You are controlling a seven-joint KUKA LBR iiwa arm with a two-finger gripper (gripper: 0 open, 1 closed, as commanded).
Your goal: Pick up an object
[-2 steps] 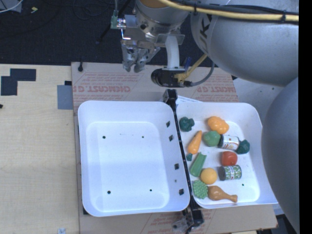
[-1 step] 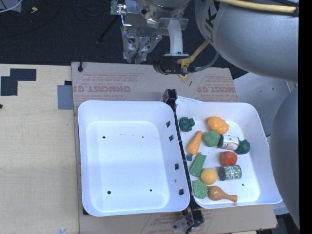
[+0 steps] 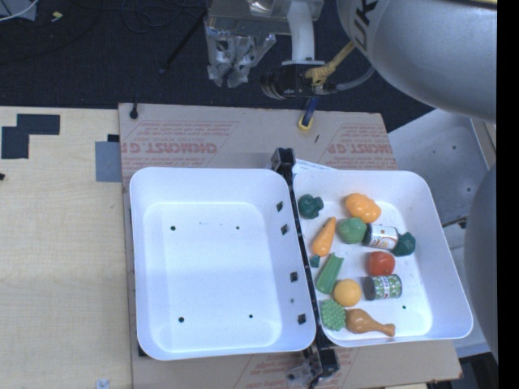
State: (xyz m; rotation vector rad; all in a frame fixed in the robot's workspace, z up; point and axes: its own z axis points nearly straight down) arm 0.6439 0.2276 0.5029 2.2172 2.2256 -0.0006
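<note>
The gripper (image 3: 231, 67) is seen at the top of the view, above the dark floor beyond the bench; whether its fingers are wide or narrow cannot be told, and nothing is seen between them. Just beside it, a white cylinder with a black base and a yellow-tipped cable hang from the grey arm (image 3: 422, 31), on which part of black lettering, "KU", is read. Below, mirrored red print reading "CHEMCAST G.P." is seen on the brown board (image 3: 203, 140) under the bins. A blue-yellow clip (image 3: 306, 121) lies on that board's far edge.

The left bin (image 3: 150, 217) is shown with only small dark holes in its floor. The right bin (image 3: 442, 298) is filled with toy food, well apart from the gripper: a dark green piece (image 3: 310, 207), an orange carrot (image 3: 324, 236), an orange fruit (image 3: 362, 207), a green pepper (image 3: 351, 230), a small labelled bottle (image 3: 383, 237), a dark green chunk (image 3: 405, 244), a red tomato (image 3: 379, 262), a green stick (image 3: 329, 273), a yellow-orange ball (image 3: 347, 292), a green-labelled can (image 3: 383, 287), a green textured slab (image 3: 332, 314) and a drumstick (image 3: 369, 323). Labels are too small to be read.
</note>
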